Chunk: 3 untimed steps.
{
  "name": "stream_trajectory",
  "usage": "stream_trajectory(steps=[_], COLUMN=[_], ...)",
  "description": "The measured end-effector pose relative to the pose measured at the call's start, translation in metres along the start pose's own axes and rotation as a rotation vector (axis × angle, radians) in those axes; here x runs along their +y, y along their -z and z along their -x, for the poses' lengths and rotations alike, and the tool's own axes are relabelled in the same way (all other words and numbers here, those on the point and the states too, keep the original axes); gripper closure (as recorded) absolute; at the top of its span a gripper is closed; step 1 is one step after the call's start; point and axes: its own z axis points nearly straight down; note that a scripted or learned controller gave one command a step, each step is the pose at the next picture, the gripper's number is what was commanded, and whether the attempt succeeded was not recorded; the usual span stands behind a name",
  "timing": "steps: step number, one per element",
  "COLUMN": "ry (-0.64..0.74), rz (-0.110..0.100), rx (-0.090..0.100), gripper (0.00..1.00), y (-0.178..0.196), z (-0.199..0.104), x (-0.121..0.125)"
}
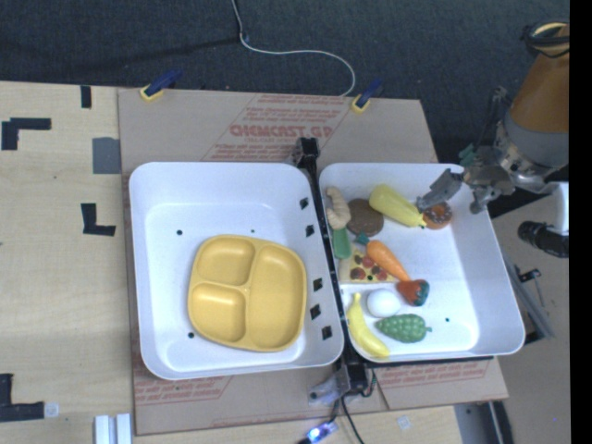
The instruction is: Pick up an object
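My gripper (453, 202) hangs over the far right part of the right bin (481, 276), its two fingers spread apart with nothing between them. Its left fingertip (431, 198) is just above a small red-orange item (439, 215), next to a yellow corn-like piece (394, 204). Toy foods crowd the bin's left half: a brown disc (364, 218), a beige piece (338, 209), an orange carrot (387, 259), a white egg (381, 302), a banana (363, 327) and a green bumpy fruit (403, 326).
The left bin (157, 248) holds a yellow divided plate (248, 291). A red-and-teal toy (413, 290) lies beside the carrot. The right bin's floor on its right side is bare. A white cable (296, 52) runs behind the bins.
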Motion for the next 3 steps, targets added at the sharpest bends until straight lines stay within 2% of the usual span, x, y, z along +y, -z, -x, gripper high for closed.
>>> stream_trajectory(steps=[1,3], ry=[0.003,0.005], rz=[0.014,0.009], rx=[-0.003,-0.002], gripper=[0.00,0.00], y=[0.009,-0.085], z=[0.000,-0.013], x=[0.002,-0.006])
